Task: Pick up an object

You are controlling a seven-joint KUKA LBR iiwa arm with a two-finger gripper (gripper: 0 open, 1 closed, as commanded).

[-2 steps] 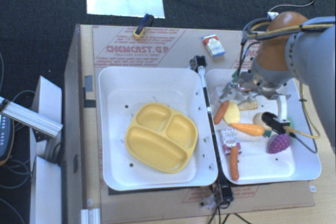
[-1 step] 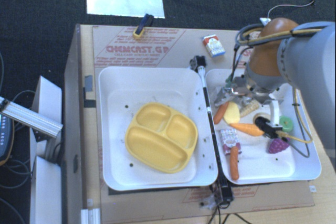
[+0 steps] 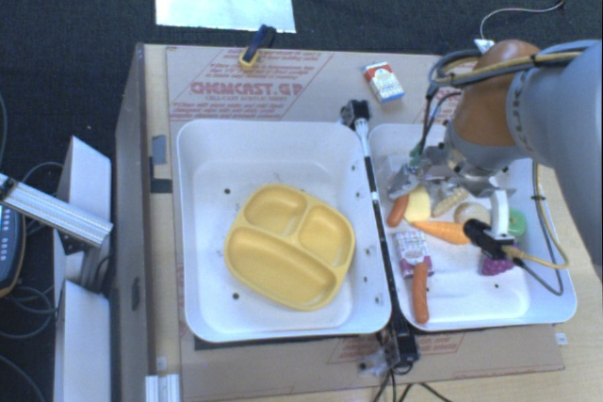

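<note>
Two white bins are sitting below me; I am hanging over the right bin point(image 3: 551, 301), my gripper point(image 3: 426, 172) sitting low among toy food. Whether my fingers are apart or together I cannot tell. Just beneath them an orange carrot point(image 3: 443, 230) is lying; the yellow divided tray point(image 3: 290, 246) is resting well to the left.

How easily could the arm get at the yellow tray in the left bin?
Probably easily: the tray lies alone in the left bin, uncovered, while the arm hangs over the crowded right bin, so it must cross over.
</note>
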